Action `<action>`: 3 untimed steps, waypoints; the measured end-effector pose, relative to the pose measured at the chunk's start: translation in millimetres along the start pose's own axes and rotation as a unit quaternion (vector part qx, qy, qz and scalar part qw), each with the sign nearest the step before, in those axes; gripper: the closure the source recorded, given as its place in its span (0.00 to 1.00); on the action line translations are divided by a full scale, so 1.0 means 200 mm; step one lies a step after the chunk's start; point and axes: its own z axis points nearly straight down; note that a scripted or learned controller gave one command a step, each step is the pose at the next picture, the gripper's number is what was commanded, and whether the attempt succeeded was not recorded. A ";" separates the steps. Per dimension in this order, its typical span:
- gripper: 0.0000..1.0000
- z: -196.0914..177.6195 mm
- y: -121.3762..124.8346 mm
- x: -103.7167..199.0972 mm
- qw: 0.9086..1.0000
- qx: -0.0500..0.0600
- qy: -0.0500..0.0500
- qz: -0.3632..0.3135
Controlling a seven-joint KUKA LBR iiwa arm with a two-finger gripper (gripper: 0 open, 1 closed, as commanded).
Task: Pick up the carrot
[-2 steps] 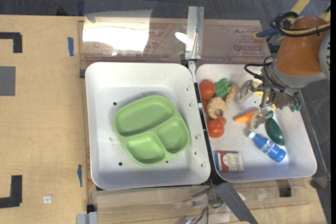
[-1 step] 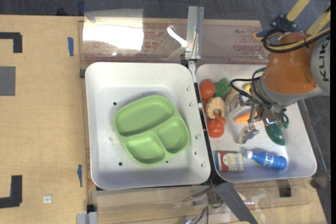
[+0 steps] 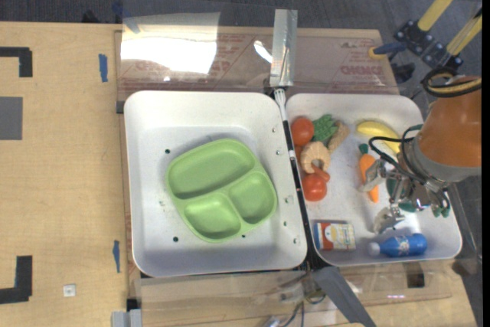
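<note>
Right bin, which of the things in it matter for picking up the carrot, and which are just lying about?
For the job:
carrot, near the bin's right side
tool, just right of and below the carrot

Lying about:
two tomatoes
broccoli
banana
can
blue bottle
green divided plate, in the left bin
</note>
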 end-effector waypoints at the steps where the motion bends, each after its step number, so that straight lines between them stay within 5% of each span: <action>1: 0.00 0.00 0.14 0.07 0.996 0.001 -0.002 0.091; 2: 1.00 -0.07 0.14 0.05 0.996 0.002 -0.008 0.090; 3: 0.00 -0.06 0.14 0.05 0.996 0.002 -0.007 0.090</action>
